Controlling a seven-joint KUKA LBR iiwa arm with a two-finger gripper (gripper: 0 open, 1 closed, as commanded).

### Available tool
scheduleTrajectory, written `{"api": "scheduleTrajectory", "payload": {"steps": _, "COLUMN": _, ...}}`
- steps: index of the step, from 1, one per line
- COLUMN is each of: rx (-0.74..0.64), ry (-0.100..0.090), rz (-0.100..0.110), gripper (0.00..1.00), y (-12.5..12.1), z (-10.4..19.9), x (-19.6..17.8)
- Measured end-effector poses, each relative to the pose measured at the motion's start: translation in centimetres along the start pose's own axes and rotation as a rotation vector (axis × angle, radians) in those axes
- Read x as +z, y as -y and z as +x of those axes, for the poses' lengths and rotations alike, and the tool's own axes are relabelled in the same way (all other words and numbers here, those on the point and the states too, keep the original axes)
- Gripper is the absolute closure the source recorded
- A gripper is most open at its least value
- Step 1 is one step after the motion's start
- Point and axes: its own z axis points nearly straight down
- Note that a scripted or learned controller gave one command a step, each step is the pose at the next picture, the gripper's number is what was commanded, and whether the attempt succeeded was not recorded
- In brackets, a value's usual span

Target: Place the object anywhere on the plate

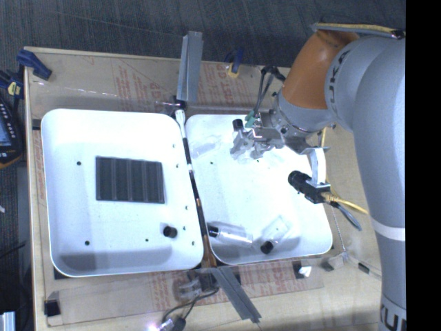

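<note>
A dark ribbed rectangular plate [129, 180] lies flat in the left bin [62, 136]. My gripper [249, 143] hangs over the far part of the right bin [318, 234], near its back wall and well to the right of the plate. Two clear tube-like objects with dark caps lie near the right bin's front wall: one [229, 233] at the front left, one [274, 234] tilted beside it. A small black round object [169, 232] rests in the left bin near its front right corner.
A dark divider rail [191, 178] runs between the two bins. A black fitting with a yellow cable [306, 185] sticks out from the arm over the right bin's right side. Metal brackets stand at the bench's back [189, 61] and front [234, 292].
</note>
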Motion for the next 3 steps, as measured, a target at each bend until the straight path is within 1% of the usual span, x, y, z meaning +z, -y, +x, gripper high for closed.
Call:
{"api": "scheduleTrajectory", "payload": {"steps": 1, "rx": 0.152, "ry": 0.003, "rz": -0.002, "gripper": 1.00, "y": -6.7, "z": 5.1, "x": 1.9}}
{"api": "scheduleTrajectory", "payload": {"steps": 2, "rx": 0.175, "ry": 0.003, "rz": 0.000, "gripper": 1.00, "y": 3.4, "z": 10.0, "x": 1.9}}
{"api": "scheduleTrajectory", "payload": {"steps": 3, "rx": 0.106, "ry": 0.005, "rz": 0.001, "gripper": 1.00, "y": 9.5, "z": 19.9, "x": 2.1}}
